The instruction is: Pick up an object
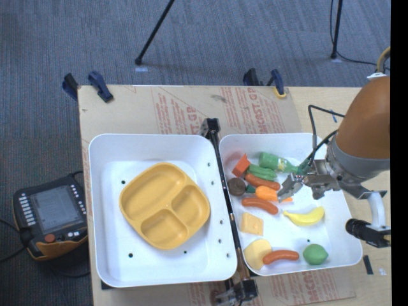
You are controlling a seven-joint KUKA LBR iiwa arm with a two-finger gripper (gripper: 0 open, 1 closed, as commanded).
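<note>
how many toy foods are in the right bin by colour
Some overlap near the hand, so the pile counts are approximate.
orange or red: 5, including a sausage and another sausage
green: 3, including a lime
yellow: 3, a banana, a cheese slice, a round piece
brown: 1, a round piece
total: 12

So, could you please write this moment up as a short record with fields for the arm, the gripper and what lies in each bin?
arm: reaches in from the right, over the right bin
gripper: low among the toy food near the carrot; grasp unclear
left bin: holds a yellow divided plate
right bin items: banana, lime, two sausages, cheese slice, green bottle
task state: nothing visibly lifted
</note>
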